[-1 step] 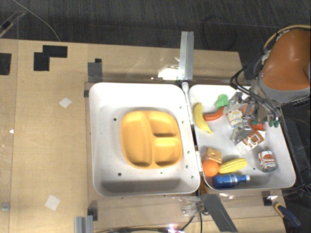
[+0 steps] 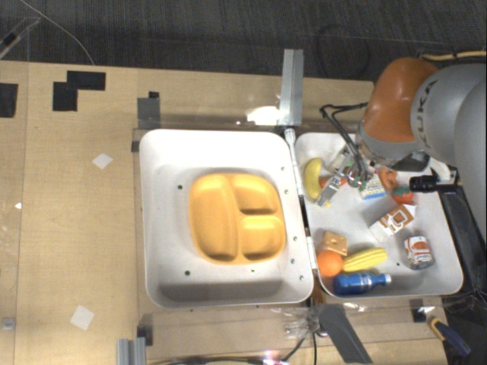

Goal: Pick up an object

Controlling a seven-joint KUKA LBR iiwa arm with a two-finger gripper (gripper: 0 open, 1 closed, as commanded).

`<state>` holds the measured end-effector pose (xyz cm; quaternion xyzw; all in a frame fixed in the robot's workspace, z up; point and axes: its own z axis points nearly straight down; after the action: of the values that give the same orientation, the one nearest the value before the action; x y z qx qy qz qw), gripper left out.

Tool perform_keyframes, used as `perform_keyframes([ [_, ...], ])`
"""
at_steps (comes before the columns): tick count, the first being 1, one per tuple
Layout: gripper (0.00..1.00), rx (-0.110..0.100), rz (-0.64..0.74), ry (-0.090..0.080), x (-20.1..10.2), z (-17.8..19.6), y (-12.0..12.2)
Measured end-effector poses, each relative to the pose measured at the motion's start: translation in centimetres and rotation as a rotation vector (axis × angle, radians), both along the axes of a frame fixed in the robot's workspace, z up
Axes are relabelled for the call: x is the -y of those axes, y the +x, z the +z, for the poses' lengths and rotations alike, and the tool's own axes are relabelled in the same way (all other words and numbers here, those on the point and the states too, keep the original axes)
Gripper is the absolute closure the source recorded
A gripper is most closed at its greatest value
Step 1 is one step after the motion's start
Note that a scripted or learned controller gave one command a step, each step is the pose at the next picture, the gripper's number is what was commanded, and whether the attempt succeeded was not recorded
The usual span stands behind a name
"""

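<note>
We've got the gripper low in the right bin beside the banana, prob lining up a grab, grip state can't tell.

A divided tray lies in the left bin, small items in the right bin.

the arm bears the letters "kuk" on its grey casing; nothing else is legible.
</note>
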<state>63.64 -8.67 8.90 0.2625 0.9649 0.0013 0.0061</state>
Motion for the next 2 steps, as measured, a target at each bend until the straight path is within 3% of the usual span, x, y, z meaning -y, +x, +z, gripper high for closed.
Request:
perform_keyframes([
  [1, 1.0, 0.014, 0.007, -0.002, -0.1, 1.5, 0.4],
  [2, 1.0, 0.023, 0.014, -0.003, -0.3, 2.8, 0.7],
])
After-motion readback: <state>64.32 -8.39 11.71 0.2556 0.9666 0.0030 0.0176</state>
